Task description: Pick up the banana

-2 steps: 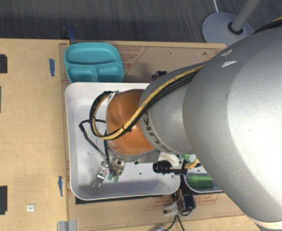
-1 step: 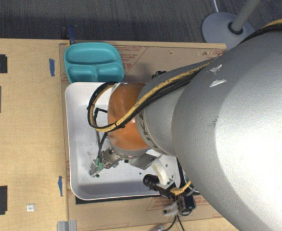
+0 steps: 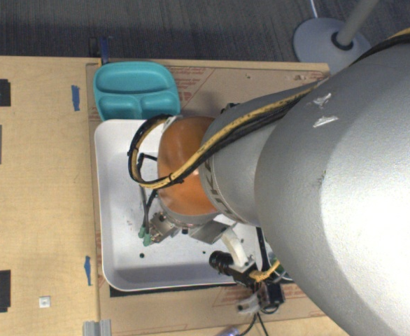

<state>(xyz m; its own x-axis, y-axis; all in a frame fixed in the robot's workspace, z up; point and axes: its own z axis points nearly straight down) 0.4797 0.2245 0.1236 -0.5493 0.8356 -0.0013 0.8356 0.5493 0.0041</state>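
- One white bin (image 3: pixel 117 208) visible, bare floor on its left side and front; a few dark specks there, no contents I can make out.
- Teal divided tray (image 3: pixel 136 95), one, sits at the bin's far edge, touching or overlapping its rim; compartments look bare.
- Arm (image 3: pixel 317 187) comes in from the right, covering most of the bin; orange band (image 3: pixel 180 166) over the middle.
- Gripper (image 3: pixel 152 231) low inside the bin near the floor; how far open, cannot tell; cannot see anything held.
- Banana: cannot tell where, possibly under the arm.
- Black and yellow cables (image 3: pixel 145 163) loop beside the band.
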